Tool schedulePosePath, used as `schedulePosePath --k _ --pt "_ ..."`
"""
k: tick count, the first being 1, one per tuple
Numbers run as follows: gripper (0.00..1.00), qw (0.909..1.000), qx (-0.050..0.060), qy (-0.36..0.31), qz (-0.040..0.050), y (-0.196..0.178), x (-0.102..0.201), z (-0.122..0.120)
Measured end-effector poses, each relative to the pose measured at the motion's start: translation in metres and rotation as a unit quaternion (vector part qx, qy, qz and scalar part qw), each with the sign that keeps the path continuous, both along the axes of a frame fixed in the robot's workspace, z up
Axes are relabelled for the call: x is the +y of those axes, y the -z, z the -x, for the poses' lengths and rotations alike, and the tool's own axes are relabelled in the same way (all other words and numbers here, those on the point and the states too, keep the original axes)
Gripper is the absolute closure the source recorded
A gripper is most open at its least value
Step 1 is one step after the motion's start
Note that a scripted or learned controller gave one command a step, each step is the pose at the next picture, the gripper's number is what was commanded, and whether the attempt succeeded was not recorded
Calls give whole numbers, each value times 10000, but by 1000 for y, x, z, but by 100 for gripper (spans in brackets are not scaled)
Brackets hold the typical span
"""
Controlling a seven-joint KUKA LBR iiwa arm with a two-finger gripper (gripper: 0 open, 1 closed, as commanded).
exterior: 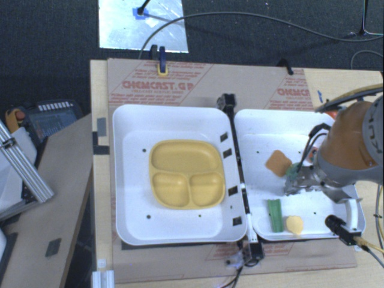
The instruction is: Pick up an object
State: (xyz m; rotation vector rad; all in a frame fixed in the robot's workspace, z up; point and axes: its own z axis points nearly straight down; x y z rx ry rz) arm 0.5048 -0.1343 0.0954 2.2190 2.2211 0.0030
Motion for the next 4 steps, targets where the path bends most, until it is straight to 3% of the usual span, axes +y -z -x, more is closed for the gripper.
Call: schedulePosePath --k 1,3,4 --pt "100 10000 -18 -17 6 -58 7 4" --pt "100 10000 -22 -21 7 -153 15 -11" --pt "100 10000 2 -45 -13 -143 77 -13"
